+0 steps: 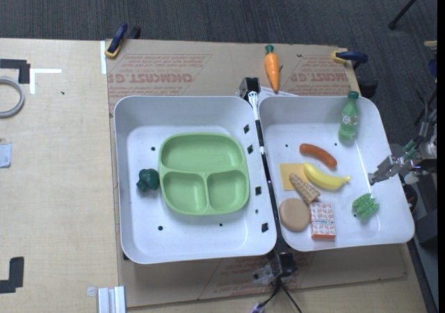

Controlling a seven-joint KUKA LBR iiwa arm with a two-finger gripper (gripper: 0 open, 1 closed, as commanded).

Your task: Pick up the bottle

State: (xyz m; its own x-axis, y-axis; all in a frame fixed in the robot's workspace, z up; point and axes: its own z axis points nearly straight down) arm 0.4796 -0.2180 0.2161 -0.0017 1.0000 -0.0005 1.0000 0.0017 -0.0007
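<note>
Currently | bottle: green, clear, upright | right bin, far corner

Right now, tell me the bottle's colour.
Pale translucent green bottle with a green cap, seen in the camera view.

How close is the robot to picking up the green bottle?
Nothing looks done yet. The green bottle leans in the far corner of the right bin, untouched. The gripper is at that bin's right edge, nearer the banana and the leafy green toy, with nothing in it. Still left: reaching the bottle, gripping it and lifting it.
</note>
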